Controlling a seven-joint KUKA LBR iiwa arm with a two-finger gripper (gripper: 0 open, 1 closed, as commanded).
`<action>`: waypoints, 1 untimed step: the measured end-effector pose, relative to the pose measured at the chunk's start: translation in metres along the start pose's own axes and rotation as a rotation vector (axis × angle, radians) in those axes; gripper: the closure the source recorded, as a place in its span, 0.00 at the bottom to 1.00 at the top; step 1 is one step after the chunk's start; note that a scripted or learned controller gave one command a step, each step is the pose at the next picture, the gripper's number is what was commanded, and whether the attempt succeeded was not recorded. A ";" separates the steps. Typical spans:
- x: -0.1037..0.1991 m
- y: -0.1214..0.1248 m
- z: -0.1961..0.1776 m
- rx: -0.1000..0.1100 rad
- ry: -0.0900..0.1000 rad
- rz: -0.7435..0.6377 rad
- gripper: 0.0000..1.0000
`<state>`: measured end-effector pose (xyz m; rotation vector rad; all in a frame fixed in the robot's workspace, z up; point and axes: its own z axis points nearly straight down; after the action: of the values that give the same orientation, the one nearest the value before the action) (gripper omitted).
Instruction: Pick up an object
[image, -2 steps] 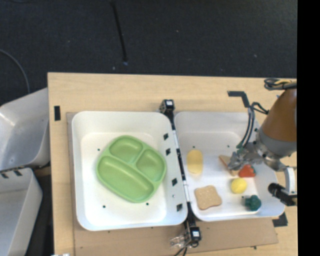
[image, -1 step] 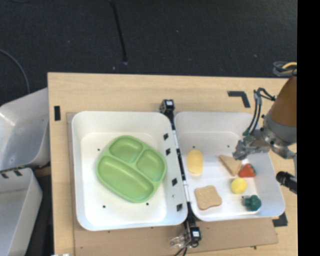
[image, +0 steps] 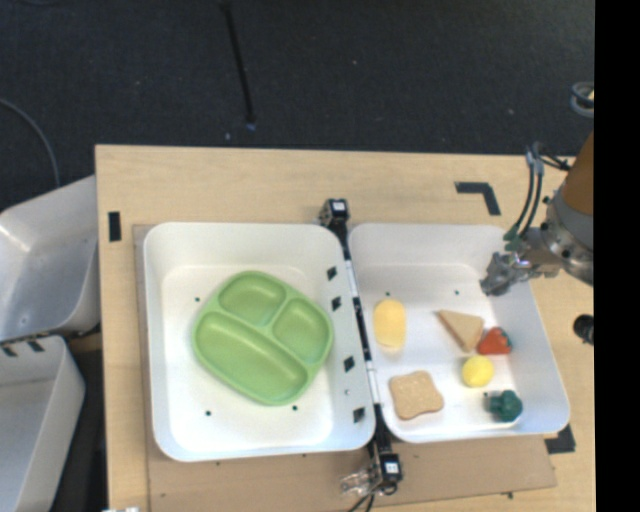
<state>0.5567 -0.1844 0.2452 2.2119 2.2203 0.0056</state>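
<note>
A green divided plate (image: 262, 337) is seen in the middle of the left bin (image: 160, 300), while the right bin (image: 430, 245) carries a yellow lemon-like piece (image: 390, 322) near its left wall, a slice of toast (image: 415, 394) by its front edge, a tan wedge (image: 461, 327) near its middle, and a red piece (image: 493, 342), a small yellow ball (image: 478, 372) and a dark green piece (image: 504, 404) toward its front right corner. The gripper (image: 498, 275) is held above the right bin's back right corner, just behind the wedge and the red piece. Nothing is seen between its fingers, and whether they are wide or narrow cannot be told.
</note>
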 end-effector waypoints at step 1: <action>-0.001 0.001 -0.037 0.002 0.001 0.000 1.00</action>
<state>0.5579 -0.1854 0.2820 2.2132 2.2223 0.0043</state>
